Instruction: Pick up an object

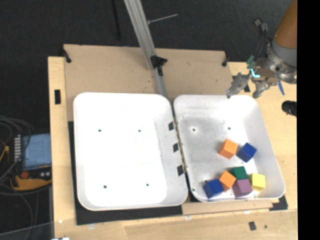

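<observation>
A: Any writing to read off here? Brand marks, labels?

B: Nothing legible; the blue box (37,150) off the bench's left side has a dark panel beside it, but whatever is on it is too small to make out; no lettering shows on the bins or the blocks either.

A: Right, so where is the gripper (248,86)?

B: Up at the far right corner of the right bin (210,114), hanging over its back rim; two fingers splayed apart, nothing between them, so it's released and carrying nothing; the orange band (287,29) of the arm sits above it at the top right.

A: And the blocks?

B: All in the right bin, towards its near right side; an orange cube (229,148) touching a blue cube (246,152) in the middle right; then a cluster along the near edge: a second blue block (213,188), a second orange block (227,179), a green block (240,173), a purple block (242,187) and a yellow block (258,181), packed close and touching one another; all well apart from the gripper.

A: Anything in the way?

B: A slanted metal rail (142,31) comes down from the top to the seam between the bins, with a black clamp (158,62) on it; it stands left of the gripper, clear of the blocks; the left bin (122,149) shows only small dark dots; cables (12,129) trail off the left side.
</observation>
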`<state>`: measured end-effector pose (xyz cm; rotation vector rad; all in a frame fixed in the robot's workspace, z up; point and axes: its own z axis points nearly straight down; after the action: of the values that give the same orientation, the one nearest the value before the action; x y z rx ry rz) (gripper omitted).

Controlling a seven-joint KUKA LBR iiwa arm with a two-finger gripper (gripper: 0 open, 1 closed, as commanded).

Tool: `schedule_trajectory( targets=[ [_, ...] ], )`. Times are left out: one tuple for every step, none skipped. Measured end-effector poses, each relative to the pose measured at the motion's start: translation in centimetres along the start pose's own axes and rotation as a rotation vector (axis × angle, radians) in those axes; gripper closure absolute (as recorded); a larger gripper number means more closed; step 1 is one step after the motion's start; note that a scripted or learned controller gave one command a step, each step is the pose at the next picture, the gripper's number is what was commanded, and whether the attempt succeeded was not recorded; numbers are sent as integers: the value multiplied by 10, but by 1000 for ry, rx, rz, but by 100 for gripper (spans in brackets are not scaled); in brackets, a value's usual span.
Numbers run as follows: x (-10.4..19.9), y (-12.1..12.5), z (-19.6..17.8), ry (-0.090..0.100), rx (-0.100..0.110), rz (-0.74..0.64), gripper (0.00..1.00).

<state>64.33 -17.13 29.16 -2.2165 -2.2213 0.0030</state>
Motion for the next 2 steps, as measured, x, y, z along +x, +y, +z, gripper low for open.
schedule_trajectory(
  targets=[
    [-1, 0, -3, -4, -4, -2, 0],
    [-1, -2, 60, -3, 1, 3, 0]
  ],
)
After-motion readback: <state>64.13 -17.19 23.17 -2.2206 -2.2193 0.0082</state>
